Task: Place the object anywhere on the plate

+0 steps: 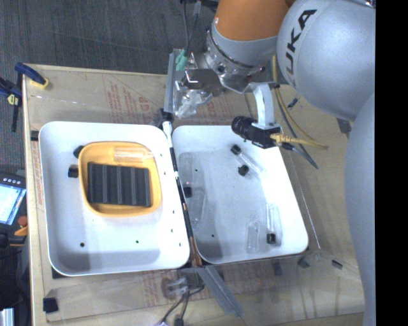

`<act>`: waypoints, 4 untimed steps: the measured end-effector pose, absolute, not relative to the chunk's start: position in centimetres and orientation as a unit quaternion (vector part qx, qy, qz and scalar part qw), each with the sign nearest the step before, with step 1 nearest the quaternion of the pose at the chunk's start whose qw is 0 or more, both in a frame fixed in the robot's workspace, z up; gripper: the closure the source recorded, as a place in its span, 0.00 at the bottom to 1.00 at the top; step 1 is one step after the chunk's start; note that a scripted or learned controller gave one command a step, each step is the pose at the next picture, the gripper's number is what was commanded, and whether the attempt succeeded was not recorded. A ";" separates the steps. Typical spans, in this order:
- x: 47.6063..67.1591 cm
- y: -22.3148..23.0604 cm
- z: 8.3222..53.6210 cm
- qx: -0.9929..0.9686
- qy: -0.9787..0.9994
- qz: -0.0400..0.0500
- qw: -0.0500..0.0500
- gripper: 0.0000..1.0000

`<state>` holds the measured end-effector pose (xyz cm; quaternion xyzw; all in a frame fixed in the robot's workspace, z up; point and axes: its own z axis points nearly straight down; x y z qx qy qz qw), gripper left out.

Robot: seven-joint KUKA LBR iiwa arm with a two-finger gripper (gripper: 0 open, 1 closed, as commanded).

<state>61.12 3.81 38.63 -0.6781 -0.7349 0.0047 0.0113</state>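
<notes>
A yellow plate (121, 179) with a dark ribbed centre lies in the left bin (57, 235). A clear tube-like object (132, 153) rests across the plate's far rim. My gripper (186, 102) hangs above the bench's back edge, just behind the seam between the two bins and well away from the plate. Nothing can be made out in it. In the right bin (290, 210) lie several clear tubes with black caps, one at the back (245, 162), one at the front right (270, 226) and a fainter one near the left wall (191, 184).
The grey arm with its orange band (252, 16) fills the upper right and overhangs the right bin's back. A black camera unit (252, 132) with a yellow cable sticks out over that bin's rim. Small black bits (73, 171) lie in the left bin.
</notes>
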 end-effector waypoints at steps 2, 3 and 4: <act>61.2 4.2 40.5 -0.672 -0.740 0.005 0.014 1.00; 61.2 4.4 41.4 -0.669 -0.743 0.005 0.015 1.00; 57.0 10.3 43.3 -0.499 -0.867 0.001 0.001 1.00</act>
